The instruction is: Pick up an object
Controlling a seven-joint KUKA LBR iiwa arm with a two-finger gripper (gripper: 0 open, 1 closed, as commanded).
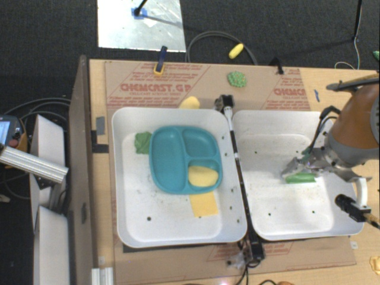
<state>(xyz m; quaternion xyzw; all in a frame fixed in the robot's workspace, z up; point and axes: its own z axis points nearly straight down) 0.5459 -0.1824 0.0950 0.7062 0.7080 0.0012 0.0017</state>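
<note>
Down in the right bin (pixel 267 218), the gripper (pixel 301 170) sits low over a small green object (pixel 300 178) — its grey fingertips meet the object's top edge, but whether they are spread or closed around it cannot be told from this slant. That green object lies on the bin floor, toward the right bin's far-right half, just under the wrist. The arm (pixel 356 129), grey with its orange band, comes in over the right bin's right rim.

Left of the right bin, across the shared divider, the left bin (pixel 127 218) carries a teal compartment plate (pixel 178 159) with a yellow lemon-like piece (pixel 203 176) in its lower right compartment — a flat yellow slice (pixel 205 205) lies just below the plate, and a green leafy piece (pixel 143 142) touches its left edge.
</note>
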